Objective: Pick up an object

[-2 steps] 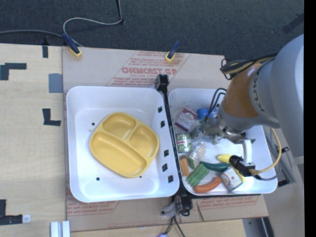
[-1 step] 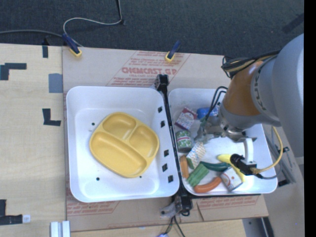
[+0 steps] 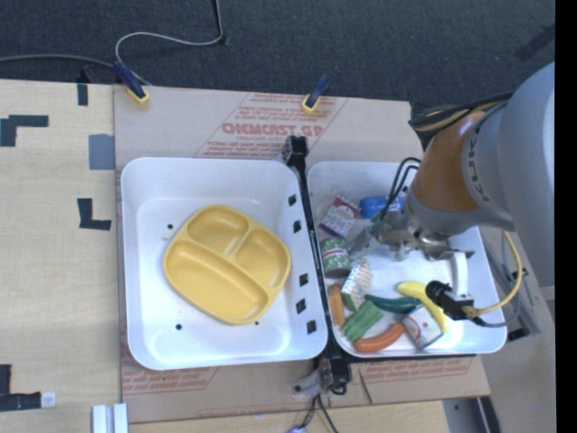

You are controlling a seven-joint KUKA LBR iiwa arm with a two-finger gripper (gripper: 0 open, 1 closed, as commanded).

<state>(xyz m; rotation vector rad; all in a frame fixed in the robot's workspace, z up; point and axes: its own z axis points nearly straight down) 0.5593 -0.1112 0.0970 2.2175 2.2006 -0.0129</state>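
over the right-hand shallow white plastic bin, the grey two-finger gripper is lowered among the small toy food items piled there, just beside a green-labelled can. whether the jaws are released or clenched cannot be told, and nothing is seen lifted, so the pick is judged not yet made.

- two white bins: left bin, right bin
- one yellow divided plate, sitting in the left bin
- one banana, right bin
- one green pepper-looking thing
- one orange carrot-ish piece and one reddish sausage shape
- two yellow clamps, left one and right one, at the far cardboard edge
- a few small packets, too jumbled to count
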